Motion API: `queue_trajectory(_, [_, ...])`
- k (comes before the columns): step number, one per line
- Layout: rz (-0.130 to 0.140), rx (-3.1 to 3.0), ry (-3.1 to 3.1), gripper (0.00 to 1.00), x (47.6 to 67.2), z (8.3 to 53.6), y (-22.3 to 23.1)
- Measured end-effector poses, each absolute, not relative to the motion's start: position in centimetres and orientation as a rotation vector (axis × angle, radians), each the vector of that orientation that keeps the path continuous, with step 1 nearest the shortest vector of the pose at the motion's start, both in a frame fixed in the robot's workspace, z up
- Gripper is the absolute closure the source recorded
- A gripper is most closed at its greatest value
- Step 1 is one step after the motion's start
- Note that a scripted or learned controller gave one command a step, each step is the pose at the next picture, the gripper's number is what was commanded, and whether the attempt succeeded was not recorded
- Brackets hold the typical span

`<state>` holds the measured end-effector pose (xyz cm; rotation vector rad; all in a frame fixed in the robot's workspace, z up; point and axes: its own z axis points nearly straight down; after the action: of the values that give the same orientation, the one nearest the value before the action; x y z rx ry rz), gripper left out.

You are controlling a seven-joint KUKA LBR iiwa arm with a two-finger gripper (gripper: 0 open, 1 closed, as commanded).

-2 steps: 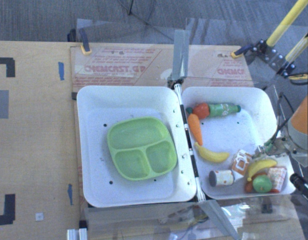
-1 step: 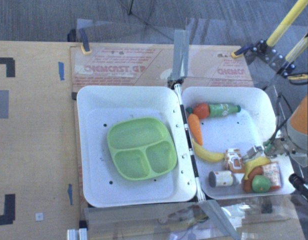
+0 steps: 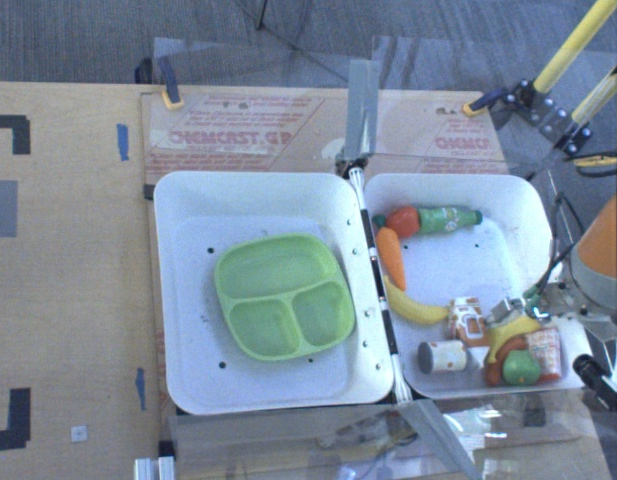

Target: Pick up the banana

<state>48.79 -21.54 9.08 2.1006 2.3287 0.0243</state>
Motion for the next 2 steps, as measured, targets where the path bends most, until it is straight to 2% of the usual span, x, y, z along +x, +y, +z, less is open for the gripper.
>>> queue_trajectory(1, [0.013, 2.404, 2.008, 0.0, 48.46, 8.92, -20.11])
queue_trajectory(2, [0.008, 2.403, 2.004, 1.0, 48.4, 9.84, -20.34])
